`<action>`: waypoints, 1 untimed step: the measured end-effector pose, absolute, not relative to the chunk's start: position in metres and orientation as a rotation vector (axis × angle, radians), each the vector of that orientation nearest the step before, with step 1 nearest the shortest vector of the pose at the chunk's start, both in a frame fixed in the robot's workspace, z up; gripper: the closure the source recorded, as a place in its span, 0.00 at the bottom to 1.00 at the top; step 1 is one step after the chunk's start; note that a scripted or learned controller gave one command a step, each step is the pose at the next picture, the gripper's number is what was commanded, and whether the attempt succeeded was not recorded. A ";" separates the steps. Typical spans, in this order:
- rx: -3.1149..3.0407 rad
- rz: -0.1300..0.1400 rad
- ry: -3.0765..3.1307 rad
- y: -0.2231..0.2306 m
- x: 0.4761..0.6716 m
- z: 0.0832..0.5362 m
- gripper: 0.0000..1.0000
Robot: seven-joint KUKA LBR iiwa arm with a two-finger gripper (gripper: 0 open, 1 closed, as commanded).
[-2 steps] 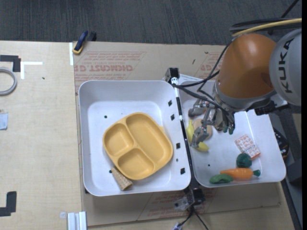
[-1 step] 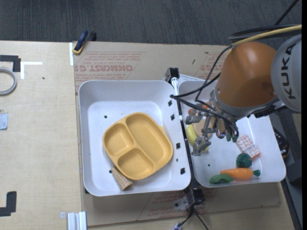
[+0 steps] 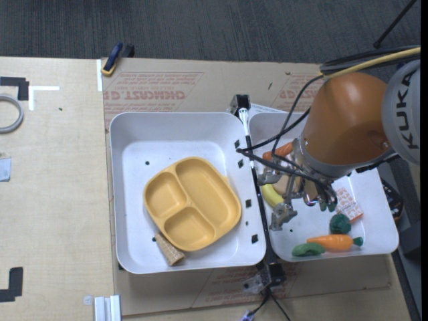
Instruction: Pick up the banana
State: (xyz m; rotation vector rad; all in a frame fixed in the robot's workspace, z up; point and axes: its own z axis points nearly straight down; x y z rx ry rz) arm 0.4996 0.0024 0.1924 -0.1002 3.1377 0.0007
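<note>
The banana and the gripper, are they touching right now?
Cannot tell. In the camera view the gripper hangs right beside the banana, overlapping its edge, with neither contact nor gap plainly visible.

The banana (image 3: 271, 194) is yellow and small, lying in the right bin (image 3: 374, 246) close to its left wall, partly hidden under the arm's wrist

Bright, even overhead light, soft short shadows inside the left bin (image 3: 127, 199), mild sheen on the orange band (image 3: 348, 122), sharp at centre, slight softness and grain toward the edges, colours natural
</note>
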 end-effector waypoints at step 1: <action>-0.755 0.001 3.046 0.015 0.504 0.192 0.00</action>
